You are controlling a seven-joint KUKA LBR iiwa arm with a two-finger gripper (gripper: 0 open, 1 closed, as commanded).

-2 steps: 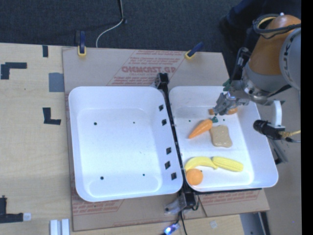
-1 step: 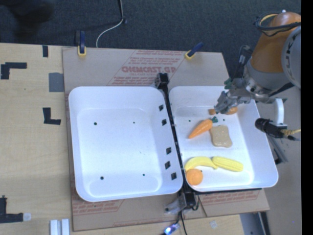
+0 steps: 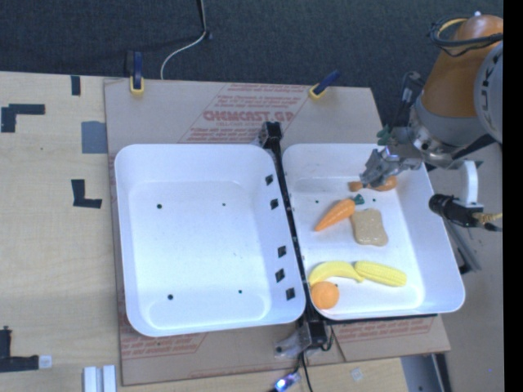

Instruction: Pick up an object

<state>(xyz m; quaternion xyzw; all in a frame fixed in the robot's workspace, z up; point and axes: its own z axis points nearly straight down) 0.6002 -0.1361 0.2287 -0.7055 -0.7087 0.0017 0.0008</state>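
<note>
Toys are lying in the right bin (image 3: pixel 441 300): carrot (image 3: pixel 336 215), biscuit (image 3: pixel 369 228), banana (image 3: pixel 335 271), corn (image 3: pixel 381 273), orange (image 3: pixel 325 295). Gripper (image 3: pixel 377 174) is reaching over that bin's far side, above a small orange piece (image 3: pixel 385 184), probably its target. Whether it is gripping anything, I cannot tell. The left bin (image 3: pixel 131 243) is lying beside it.

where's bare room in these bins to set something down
The left bin has a bare floor from wall to wall. In the right bin, the toy carrot, biscuit, banana, corn cob and orange crowd the middle and near end.
</note>
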